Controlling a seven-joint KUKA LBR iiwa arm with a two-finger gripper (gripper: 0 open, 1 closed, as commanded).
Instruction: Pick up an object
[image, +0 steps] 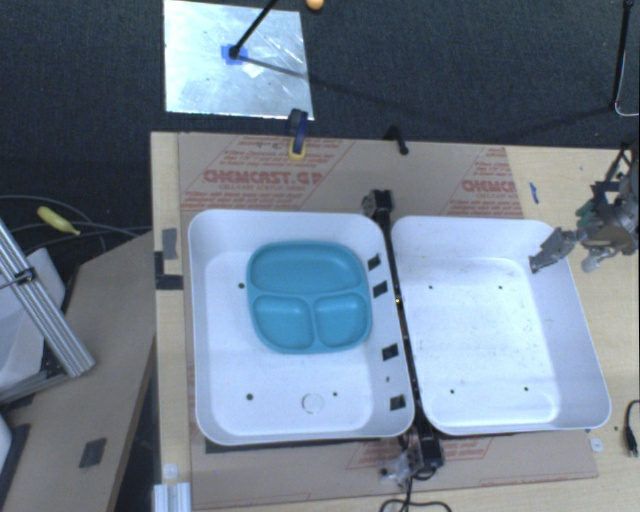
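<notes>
A teal divided plate (308, 297) lies flat in the left bin (215, 400), a little above and left of that bin's middle, its long axis running across the frame with the single wide compartment toward the top and the two smaller ones toward the bottom. White floor shows all around the plate, widest below it. The hand (568, 250) hangs at the right edge of the frame over the upper right rim of the right bin (480, 330), its two fingers spread apart and gripping nothing.
</notes>
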